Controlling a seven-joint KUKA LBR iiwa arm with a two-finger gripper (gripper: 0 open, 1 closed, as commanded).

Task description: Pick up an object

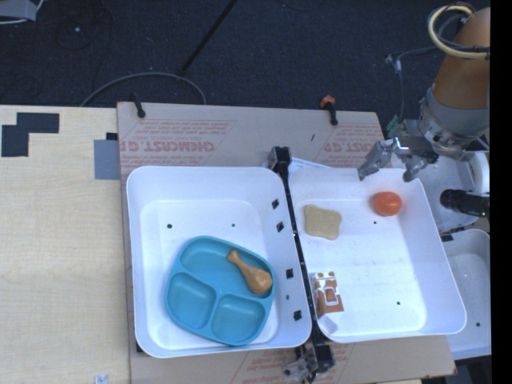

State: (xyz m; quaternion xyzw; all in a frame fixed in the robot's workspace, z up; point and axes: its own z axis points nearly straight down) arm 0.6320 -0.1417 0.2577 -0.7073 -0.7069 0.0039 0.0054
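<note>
Two white bins sit side by side; the right bin (432, 294) has the gripper (394, 165) poised over its far rim, fingers spread and holding nothing. Just beneath it, a small orange ball (387, 203) lies on the bin floor.

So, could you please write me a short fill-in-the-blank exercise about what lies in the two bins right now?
1. The chicken drumstick lies on the blue ____.
2. The orange ball lies in the ____ bin.
3. The claw, fingers open, hovers at that bin's ____ rim.
4. The tan slice lies ____ of the ball.

Missing words: tray; right; far; left
</note>
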